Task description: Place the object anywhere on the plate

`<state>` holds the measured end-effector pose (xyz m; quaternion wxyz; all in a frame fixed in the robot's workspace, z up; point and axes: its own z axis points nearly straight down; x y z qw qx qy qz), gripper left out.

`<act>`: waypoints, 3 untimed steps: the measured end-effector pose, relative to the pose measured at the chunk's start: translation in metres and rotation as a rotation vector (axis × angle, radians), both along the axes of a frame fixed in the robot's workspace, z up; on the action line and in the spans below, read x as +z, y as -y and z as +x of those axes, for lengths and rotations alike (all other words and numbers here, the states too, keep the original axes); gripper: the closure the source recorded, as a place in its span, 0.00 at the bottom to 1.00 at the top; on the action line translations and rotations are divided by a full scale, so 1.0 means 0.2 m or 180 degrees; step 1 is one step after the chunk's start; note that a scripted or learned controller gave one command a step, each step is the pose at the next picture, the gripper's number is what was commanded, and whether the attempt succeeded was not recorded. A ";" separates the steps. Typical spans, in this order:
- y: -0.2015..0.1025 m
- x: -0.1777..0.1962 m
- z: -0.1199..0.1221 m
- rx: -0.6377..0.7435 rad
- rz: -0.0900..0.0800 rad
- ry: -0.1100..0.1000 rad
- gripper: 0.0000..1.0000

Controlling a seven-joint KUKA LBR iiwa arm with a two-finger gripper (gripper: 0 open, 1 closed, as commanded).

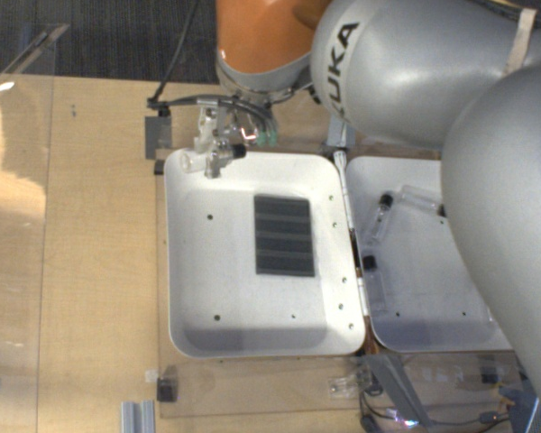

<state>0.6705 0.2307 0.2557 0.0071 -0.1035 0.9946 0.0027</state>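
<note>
A dark ribbed rectangular plate (283, 234) lies flat in the middle of the left white bin (187, 269). My gripper (214, 159) hangs over that bin's far left corner, well up and left of the plate, under the orange wrist band (261, 21). Something pale and glassy (190, 161) shows at the bin's rim just left of the gripper; I cannot tell whether it is held. In the right bin (433, 323) lies a clear tube-like object (380, 216) with dark ends, and a small black piece (368, 262) sits near the left wall.
The grey arm (433, 70) covers the upper right and part of the right bin. A small black block (166, 389) and a grey clip (137, 415) sit on the wooden bench (72, 242) in front of the left bin. Cables (176, 102) run behind the bins.
</note>
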 end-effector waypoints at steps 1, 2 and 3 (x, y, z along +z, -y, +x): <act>-0.03 0.04 0.00 -0.1571 0.0009 -0.0023 1.00; -0.02 0.01 -0.03 -0.1526 0.0004 -0.0030 1.00; -0.02 -0.15 -0.04 -0.2079 0.0011 -0.0032 1.00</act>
